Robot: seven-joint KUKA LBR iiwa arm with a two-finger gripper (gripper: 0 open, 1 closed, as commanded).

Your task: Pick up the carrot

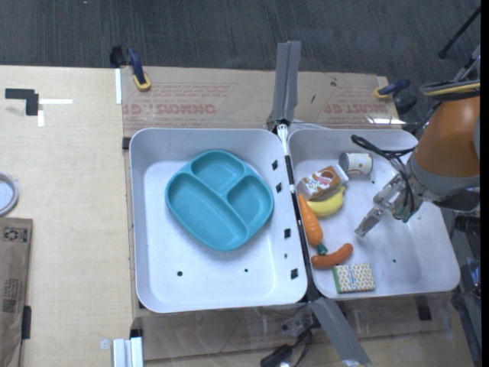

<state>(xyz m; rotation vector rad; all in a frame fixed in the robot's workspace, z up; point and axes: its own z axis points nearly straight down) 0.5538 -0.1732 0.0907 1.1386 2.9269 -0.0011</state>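
- Pincer (370, 224) hangs over the bare floor of the right bin (428, 277), slanting down and to the left from the grey arm's orange band (452, 140); whether it is spread or closed cannot be told from this angle, and nothing shows in its hold.
- Carrot (309, 219), the thing to be lifted, lies near the pincer's left, hard against the bin's left wall, its length running along the divider, so a grasp will likely need the tips set across it, clear of that wall.
- Sausage (332, 256) lies just below the carrot's lower end, close enough to be nudged.
- Banana (328, 202) and a small brown packet (321, 182) crowd the carrot's upper end; a pale cup (356, 162) lies tipped beyond them.
- Green-and-yellow sponge (354, 277) rests near the bin's front edge.
- Left bin (153, 281) carries a blue divided plate (219, 199), well apart from the action.
- Wooden surface (61, 174) stretches away to the left.
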